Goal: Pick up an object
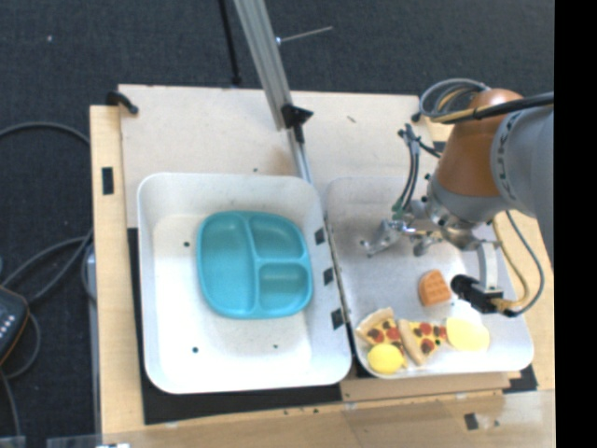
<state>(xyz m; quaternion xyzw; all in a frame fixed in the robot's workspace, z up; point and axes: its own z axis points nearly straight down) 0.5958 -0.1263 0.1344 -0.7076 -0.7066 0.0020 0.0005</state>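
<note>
My gripper (399,238) hangs over the upper middle of the right bin (359,203), fingers spread open with nothing between them. Below and to its right lies an orange bread-like piece (433,288). Along the bin's front edge sit two pizza slices (378,326) (421,337), a yellow lemon (385,358) and a pale yellow piece (466,334). The gripper touches none of these. The grey arm with its orange band (476,161) comes in from the right above the bin.
The left bin (168,343) holds a teal divided plate (254,264). A metal pole (266,54) slants up from between the bins at the back. Cables (518,278) loop beside the arm at the right bin's right side.
</note>
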